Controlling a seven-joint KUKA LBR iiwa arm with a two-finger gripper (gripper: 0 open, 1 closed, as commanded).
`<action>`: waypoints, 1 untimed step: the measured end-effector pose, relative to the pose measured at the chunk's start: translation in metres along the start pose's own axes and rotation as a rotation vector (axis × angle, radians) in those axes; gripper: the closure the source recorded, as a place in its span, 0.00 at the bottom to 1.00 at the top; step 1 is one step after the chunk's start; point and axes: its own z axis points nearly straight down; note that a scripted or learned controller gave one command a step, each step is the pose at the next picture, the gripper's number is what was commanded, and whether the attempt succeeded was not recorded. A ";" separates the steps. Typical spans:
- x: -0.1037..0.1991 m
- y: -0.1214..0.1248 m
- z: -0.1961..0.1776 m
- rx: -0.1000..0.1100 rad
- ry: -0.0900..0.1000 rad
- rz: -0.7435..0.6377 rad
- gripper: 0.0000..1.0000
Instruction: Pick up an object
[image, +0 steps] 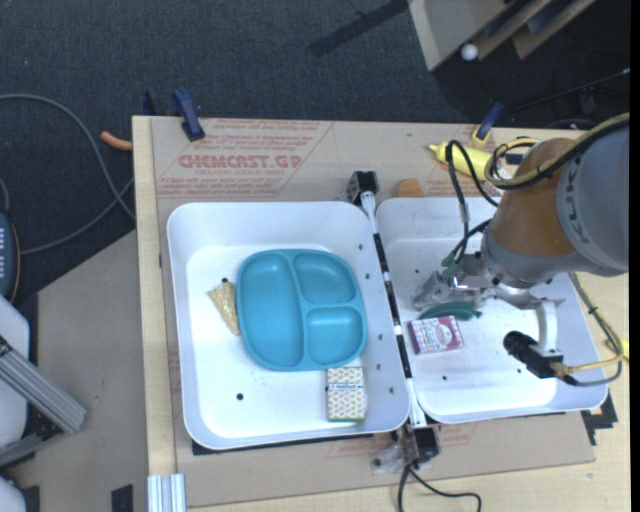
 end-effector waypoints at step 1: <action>0.000 0.001 -0.010 -0.002 0.000 0.001 1.00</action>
